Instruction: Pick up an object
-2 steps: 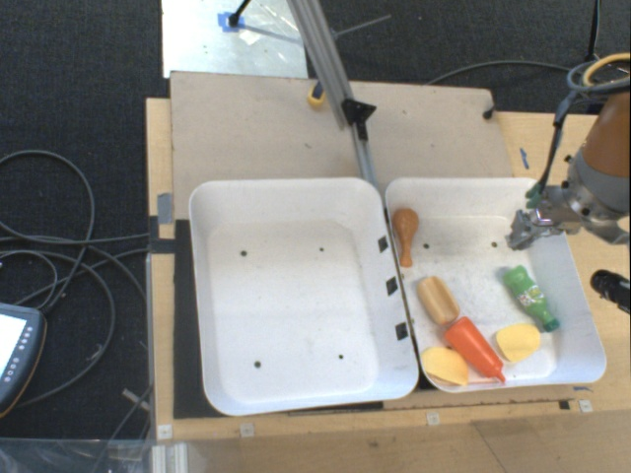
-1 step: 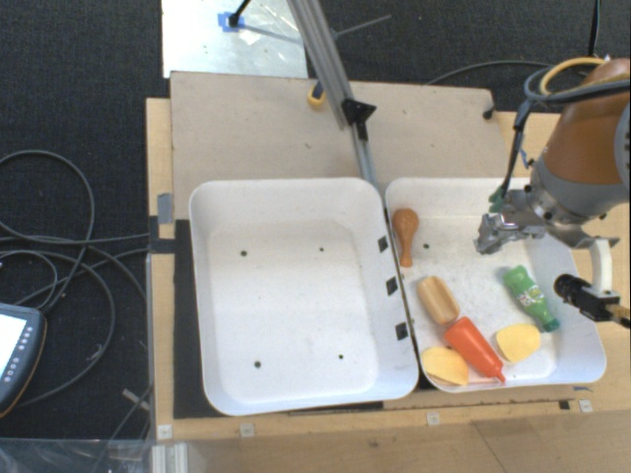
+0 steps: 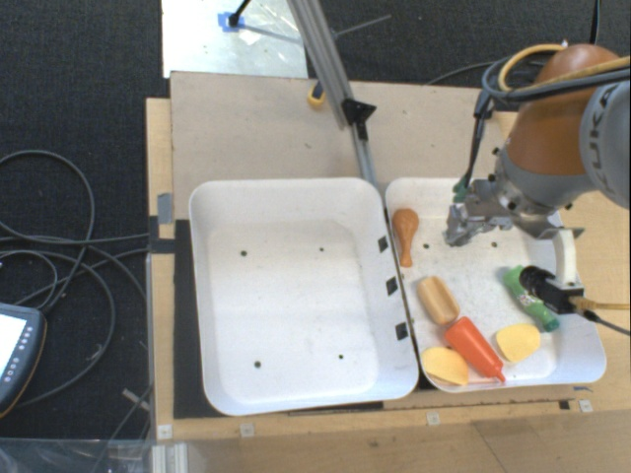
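Drumstick (image 3: 404,231) nearest gripper (image 3: 461,227), right bin (image 3: 592,363). I judge approach step, nothing gripped that I see; jaw opening: cannot tell. Next: centre over target, descend.

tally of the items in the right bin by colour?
Tan/brown: 2, drumstick-shaped piece, bread roll
Orange: 1, carrot
Yellow: 2, yellow piece, second yellow piece
Green: 1, green item
Total: 6
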